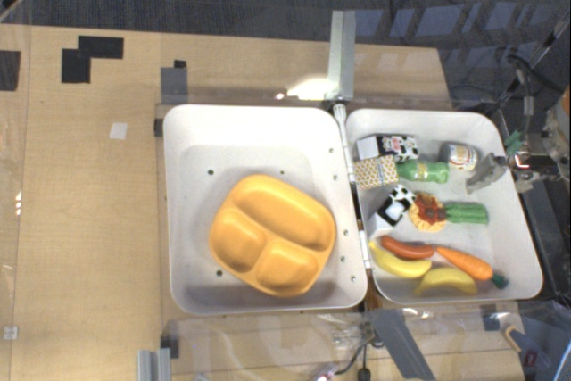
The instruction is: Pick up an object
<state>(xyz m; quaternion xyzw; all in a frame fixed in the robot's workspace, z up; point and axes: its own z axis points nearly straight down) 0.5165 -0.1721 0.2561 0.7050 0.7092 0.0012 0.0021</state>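
Toy foods, among them a carrot (466, 262) and two bananas (399, 260), lay crowded in the right bin (522, 232). The gripper (486, 172) hung at that bin's right edge; whether its jaws stood apart could not be told. A yellow divided tray (271, 233) sat in the left bin (187, 192).

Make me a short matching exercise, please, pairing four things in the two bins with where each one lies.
Things:
1. yellow compartment tray
2. carrot
3. green bottle
4. gripper

Places:
A. front right part of the right bin
B. by the right wall of the right bin
C. left bin
D. back half of the right bin, near its middle

Pairs: 1-C, 2-A, 3-D, 4-B
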